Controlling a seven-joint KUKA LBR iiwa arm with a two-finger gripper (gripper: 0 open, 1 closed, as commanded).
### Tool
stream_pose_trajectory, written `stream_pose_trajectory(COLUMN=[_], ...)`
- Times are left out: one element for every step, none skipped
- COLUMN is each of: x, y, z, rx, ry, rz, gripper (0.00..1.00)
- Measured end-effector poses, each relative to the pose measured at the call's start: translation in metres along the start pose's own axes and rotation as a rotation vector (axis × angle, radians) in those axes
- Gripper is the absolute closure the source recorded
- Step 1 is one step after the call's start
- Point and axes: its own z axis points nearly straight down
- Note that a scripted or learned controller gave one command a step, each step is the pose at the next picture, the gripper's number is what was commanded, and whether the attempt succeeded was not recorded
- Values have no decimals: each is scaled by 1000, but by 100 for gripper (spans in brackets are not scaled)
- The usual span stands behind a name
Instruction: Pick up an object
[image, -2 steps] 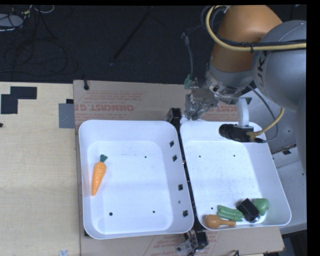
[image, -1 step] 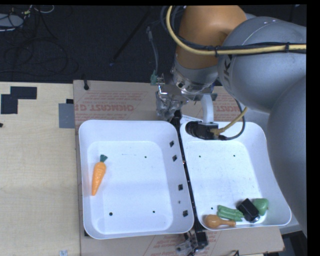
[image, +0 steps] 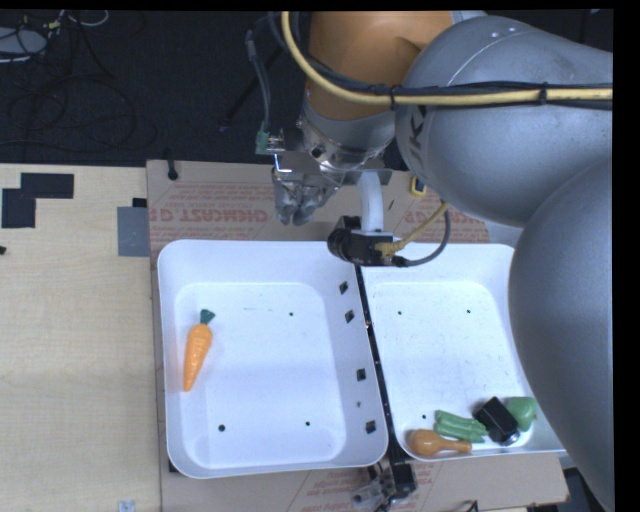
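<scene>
The gripper (image: 297, 205) hangs over the cardboard strip (image: 220, 210) just beyond the far rim of the left bin (image: 170, 300), not over either bin's floor. Whether it is wide or narrow I cannot tell; it shows as a grey blur from up here, and nothing can be made out in it. The big grey arm (image: 500, 110) swings in from the right and its bulk covers the right bin's (image: 440, 330) far corner.

Down and to the left of the gripper, well apart from it, a carrot (image: 196, 350) lies on the left bin's floor, green top pointing away from us. Far off to the gripper's lower right, in the right bin's near corner, a cluster sits packed together: an orange piece (image: 435, 443), a green pod (image: 460, 427), a black block (image: 496, 419) and a green lump (image: 522, 410).
</scene>
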Motion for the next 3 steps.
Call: stream_pose_trajectory(x=[71, 44, 73], y=[0, -3, 2], z=[5, 152, -66], rx=[1, 18, -15], ry=[-1, -9, 4], rz=[0, 8, 2], gripper=[100, 100, 100])
